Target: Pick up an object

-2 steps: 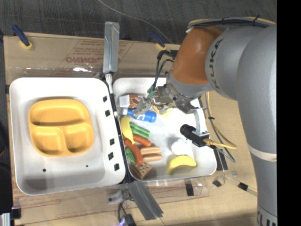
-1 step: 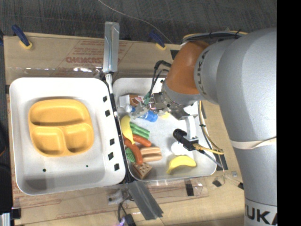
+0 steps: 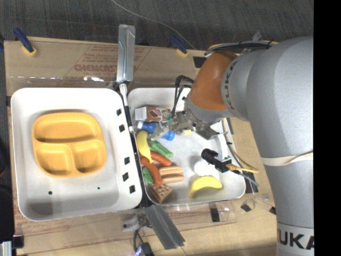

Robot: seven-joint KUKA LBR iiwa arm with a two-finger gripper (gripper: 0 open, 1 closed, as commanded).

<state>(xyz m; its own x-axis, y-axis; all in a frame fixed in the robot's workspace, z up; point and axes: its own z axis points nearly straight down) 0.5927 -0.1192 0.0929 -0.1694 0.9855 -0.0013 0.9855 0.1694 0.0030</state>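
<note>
Two white bins sit on the bench point(image 3: 64, 52); the gripper point(image 3: 173, 122) hangs over toys in the right bin point(image 3: 160, 96), its state unclear.

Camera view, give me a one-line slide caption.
Grey KUKA arm reaching into right white bin of toy food; yellow divided tray in left bin.

Tray point(image 3: 68, 143) in left bin point(image 3: 21, 143); toys fill right bin point(image 3: 234, 188); banana point(image 3: 205, 184) near its front.
</note>
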